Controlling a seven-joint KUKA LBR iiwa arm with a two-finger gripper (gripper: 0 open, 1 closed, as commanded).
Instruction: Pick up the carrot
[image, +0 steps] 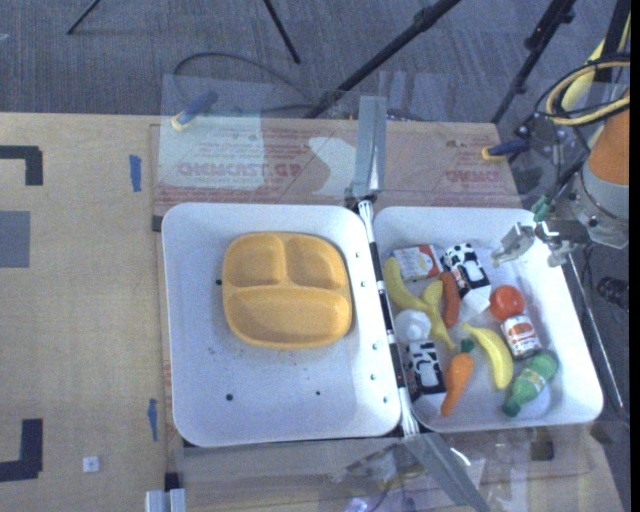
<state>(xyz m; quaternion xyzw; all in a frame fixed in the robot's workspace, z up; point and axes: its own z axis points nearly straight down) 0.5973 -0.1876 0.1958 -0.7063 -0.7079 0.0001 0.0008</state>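
The claw (522, 243), its grip state impossible to tell, hovers at the bin's far corner; it should descend onto the carrot (456, 378) lying down-left of it, squeezed between carton and banana.

1. Both white bins (190, 330) look like smooth, slightly glossy plastic.
2. The yellow divided tray (287, 288) looks like matt moulded plastic.
3. The carrot (457, 377) has a smooth orange plastic look, as do the bananas (494, 352).
4. The bench top (80, 300) appears to be pale, matt wood.
5. The gripper (530, 243) looks like bare grey metal, dull in finish.
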